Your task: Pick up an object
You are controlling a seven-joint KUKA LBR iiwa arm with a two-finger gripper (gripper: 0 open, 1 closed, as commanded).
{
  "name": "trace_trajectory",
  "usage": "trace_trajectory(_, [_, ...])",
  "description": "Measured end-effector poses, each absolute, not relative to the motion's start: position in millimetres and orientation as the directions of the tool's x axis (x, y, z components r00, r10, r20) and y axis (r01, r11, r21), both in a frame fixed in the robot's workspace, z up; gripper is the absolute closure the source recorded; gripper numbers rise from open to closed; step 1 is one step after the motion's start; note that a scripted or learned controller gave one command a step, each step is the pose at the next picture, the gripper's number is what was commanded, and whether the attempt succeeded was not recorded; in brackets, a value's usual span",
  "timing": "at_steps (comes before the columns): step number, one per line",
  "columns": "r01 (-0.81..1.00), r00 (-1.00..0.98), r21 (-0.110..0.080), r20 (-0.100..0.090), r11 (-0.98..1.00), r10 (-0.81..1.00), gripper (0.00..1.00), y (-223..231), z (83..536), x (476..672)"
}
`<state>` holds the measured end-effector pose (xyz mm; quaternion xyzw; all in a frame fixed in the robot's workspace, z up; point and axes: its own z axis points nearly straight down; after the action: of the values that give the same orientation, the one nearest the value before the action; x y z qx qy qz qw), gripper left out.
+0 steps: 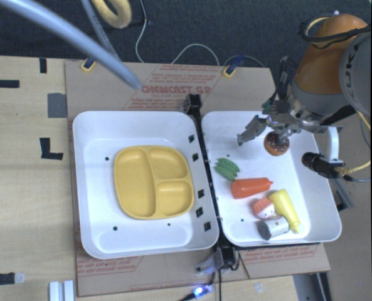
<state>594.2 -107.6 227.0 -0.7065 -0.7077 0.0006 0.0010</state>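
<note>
Gripper hangs over the upper part of your right bin, with one dark finger jutting toward nine o'clock; you cannot tell whether it is spread or closed. A small brown round thing sits right under it. Toward six o'clock lie a green piece, a carrot and a yellow bottle (all apart from the gripper). Your left bin holds a yellow divided plate.
</note>
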Motion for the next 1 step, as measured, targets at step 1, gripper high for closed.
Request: trace_trajectory(1, [1.0,-0.001,-0.007,0.0,0.001,1.0,0.0,-105.4,176.5,583.4])
